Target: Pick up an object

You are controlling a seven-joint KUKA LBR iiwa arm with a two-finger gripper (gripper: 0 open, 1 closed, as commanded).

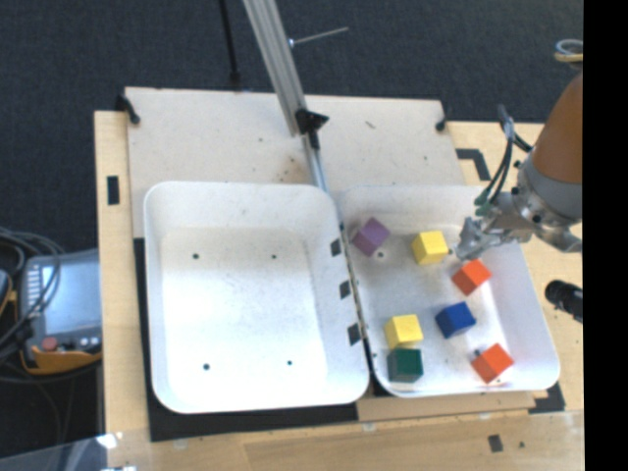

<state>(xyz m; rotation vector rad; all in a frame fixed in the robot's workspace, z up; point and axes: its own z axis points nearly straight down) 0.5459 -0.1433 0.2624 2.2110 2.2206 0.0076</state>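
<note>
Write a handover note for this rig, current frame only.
Hand: low over the right bin, between the upper yellow cube and upper orange cube; grip state unclear.
Also in the right bin: purple cube, blue cube, lower yellow cube, green cube, lower orange cube.
Done: nothing visibly lifted.
Left: grasp and lift one cube.

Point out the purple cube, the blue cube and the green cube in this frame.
purple cube [371, 235]: camera view, on its top face.
blue cube [455, 319]: camera view, middle of its top face.
green cube [404, 364]: camera view, on its top face.
</note>
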